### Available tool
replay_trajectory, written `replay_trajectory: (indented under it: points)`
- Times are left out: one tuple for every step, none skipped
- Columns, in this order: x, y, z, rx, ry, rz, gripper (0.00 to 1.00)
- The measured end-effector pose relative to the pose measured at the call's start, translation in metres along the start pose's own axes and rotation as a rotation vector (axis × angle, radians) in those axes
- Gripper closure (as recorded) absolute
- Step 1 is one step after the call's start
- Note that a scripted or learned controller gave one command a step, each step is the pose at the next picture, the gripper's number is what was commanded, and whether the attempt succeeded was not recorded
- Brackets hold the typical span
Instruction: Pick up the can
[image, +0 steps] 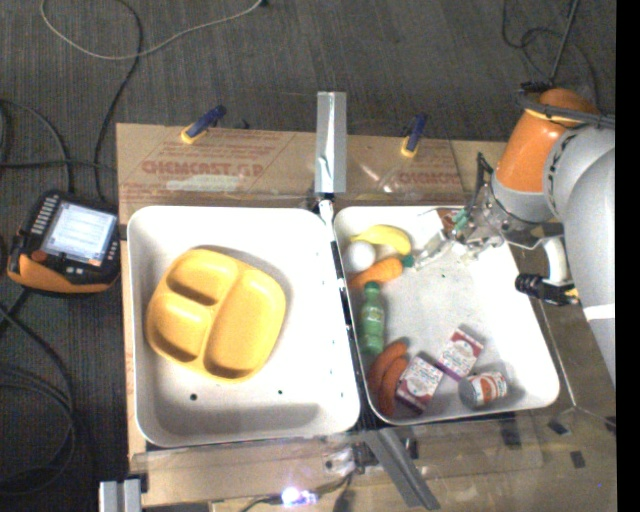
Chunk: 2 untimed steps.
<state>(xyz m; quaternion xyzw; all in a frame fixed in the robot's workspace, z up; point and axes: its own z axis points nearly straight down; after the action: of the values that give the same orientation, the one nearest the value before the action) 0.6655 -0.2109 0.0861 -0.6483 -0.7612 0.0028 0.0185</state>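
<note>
Approach seems the step in hand: gripper, its opening impossible to judge, hangs at the right bin's far edge, well apart from the can lying near its front corner, calling for travel forward and descent.

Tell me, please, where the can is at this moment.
The can lies on its side in the right bin's near right corner, beside two small red cartons, far from the gripper.
</note>
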Motion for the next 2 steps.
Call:
replay_trajectory:
  points:
    - [0.05,0.008,-0.074,-0.027,-0.024,0.169,0.0]
    - [0.088,0.012,-0.158,-0.031,-0.023,0.257,0.0]
